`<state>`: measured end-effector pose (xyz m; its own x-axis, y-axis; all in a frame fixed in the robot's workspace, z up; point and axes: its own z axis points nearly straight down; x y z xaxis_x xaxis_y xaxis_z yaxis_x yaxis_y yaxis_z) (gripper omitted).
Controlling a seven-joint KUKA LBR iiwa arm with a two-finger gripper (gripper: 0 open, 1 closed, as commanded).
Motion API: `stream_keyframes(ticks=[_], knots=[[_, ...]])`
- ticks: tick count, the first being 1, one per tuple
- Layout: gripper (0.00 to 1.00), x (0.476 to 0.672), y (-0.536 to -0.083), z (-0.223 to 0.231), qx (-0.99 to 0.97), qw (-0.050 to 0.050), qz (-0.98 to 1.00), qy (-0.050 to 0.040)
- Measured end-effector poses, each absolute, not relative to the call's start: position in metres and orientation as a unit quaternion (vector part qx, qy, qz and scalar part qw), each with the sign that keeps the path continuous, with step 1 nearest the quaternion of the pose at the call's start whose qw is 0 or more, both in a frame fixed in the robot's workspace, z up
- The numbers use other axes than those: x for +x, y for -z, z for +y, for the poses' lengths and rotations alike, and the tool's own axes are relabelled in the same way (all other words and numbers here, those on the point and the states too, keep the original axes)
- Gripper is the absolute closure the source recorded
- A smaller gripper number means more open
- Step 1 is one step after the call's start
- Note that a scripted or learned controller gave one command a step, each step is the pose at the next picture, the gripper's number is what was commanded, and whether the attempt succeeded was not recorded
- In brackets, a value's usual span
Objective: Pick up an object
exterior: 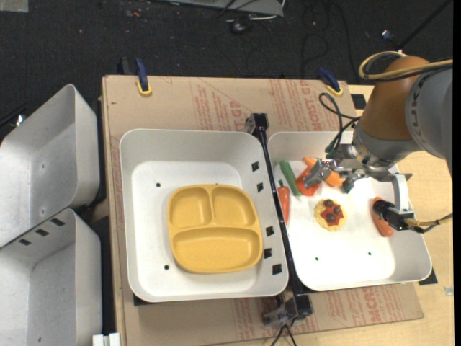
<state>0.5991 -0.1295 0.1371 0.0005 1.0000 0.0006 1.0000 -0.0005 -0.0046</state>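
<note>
Over the right bin the gripper is seen, near the bin's upper left part, with the arm reaching in from the right. Whether its fingers are spread or closed cannot be told; the wrist hardware covers them. Small orange and red pieces lie touching or just under the gripper's left side, so these are judged the nearest candidates for a pick. A green stick and a thin red-orange stick lie just beside them to the left, along the bin's left wall, long axes running roughly top to bottom. A round, flat tart-like piece, pale yellow with dark red topping, lies below the gripper, apart from it. A red-orange rounded piece rests near the right wall. All pieces look like smooth moulded plastic. A yellow compartment plate, glossy and rounded, is noted in the left bin, well apart.
</note>
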Motion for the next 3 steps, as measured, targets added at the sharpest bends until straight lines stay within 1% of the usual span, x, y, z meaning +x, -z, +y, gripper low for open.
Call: stream_keyframes(ticks=[1, 2, 3], knots=[[0.00, 0.599, -0.090, -0.129, -0.708, 0.001, -0.707, -0.0009], [1.00, 0.601, -0.104, -0.129, -0.708, -0.001, -0.707, 0.0013], [1.00, 0.603, -0.168, -0.128, -0.706, -0.003, -0.708, 0.0020]])
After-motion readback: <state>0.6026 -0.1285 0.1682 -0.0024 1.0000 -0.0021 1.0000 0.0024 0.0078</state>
